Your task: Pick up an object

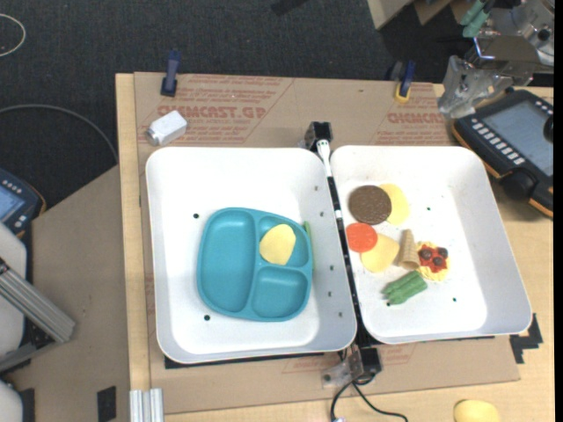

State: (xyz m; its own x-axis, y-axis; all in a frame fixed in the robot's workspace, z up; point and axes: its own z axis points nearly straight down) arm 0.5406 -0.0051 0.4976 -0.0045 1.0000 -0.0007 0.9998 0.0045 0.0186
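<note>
I am looking down on the table (132, 192), where two white bins are sitting side by side. In the left bin (171, 236) a blue divided tray (233, 266) is lying, and a yellow piece (278, 244) is resting in its upper right compartment. In the right bin (466, 236) the toy foods are clustering near the inner wall: a brown round cookie (369, 203) is overlapping a pale yellow disc (393, 202), an orange-red round slice (361, 236) is sitting just below the cookie, and a yellow wedge (381, 255) is touching that slice. A tan cone (408, 248) is lying beside the wedge, a small tart with red berries (433, 260) is lying just right of the cone, and a green vegetable piece (404, 287) is lying below them, tilted. The end effector (471, 90) is hanging above the far right corner, well apart from every object; I cannot tell how it is set, since it is showing as a pale blur.
</note>
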